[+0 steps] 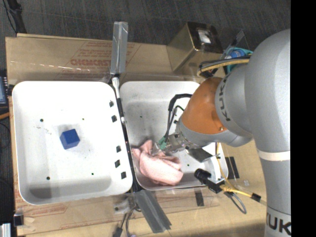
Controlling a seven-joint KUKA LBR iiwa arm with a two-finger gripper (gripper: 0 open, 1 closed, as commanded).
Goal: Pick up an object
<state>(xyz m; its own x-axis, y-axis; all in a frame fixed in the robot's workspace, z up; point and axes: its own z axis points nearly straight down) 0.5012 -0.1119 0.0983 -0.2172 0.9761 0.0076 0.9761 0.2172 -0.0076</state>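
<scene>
Arm: I see the grey KUKA arm (269, 107) reaching in from the right, its orange band (205, 107) over the right bin.

Gripper: I have the gripper (165, 146) low in the right bin, at the upper edge of the pink cloth. From this slanted view I cannot tell its state, nor whether it has hold of anything; the wrist covers most of it.

Pink cloth: I see the pink cloth (157, 166) bunched in the lower left part of the right bin, near the divider between the bins. Its top edge meets the gripper; I cannot tell whether they merely touch.

Blue cube: the blue cube (69, 138) sits on the floor of the left bin, left of centre, well apart from the gripper.

Left bin: I see the left bin (29, 102), white and shallow, with a few dark specks on its floor.

Right bin: the right bin (143, 98) lies just beside the left one; its upper left floor is bare white.

Bench: I see brown cardboard (59, 53) under and behind the bins.

Cable: a black cable (174, 102) loops above the gripper beside the orange band.
</scene>
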